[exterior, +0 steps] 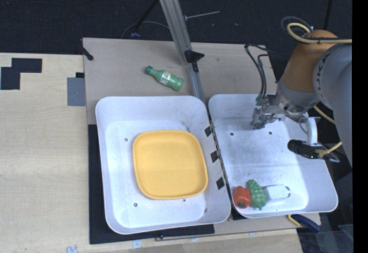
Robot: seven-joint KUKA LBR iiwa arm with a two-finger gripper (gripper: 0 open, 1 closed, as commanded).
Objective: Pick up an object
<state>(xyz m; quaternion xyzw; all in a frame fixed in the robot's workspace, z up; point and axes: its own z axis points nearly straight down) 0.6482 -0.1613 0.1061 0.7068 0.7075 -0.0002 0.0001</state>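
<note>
The gripper (pixel 261 119) hangs over the upper part of the right bin (pixel 270 157), its fingers pointing down with nothing visible between them; how wide they stand cannot be told. Near that bin's lower edge lie a red pepper (pixel 241 196), a green bunch of vegetable (pixel 257 193) touching it, and a white piece (pixel 277 192) just beside. The left bin (pixel 112 131) holds a yellow plate (pixel 169 164). A green bottle (pixel 165 78) lies on the bench above it.

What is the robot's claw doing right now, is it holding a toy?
Gripper: over bare floor at the back of the right bin, nothing between its fingers; open or shut cannot be told.
</note>
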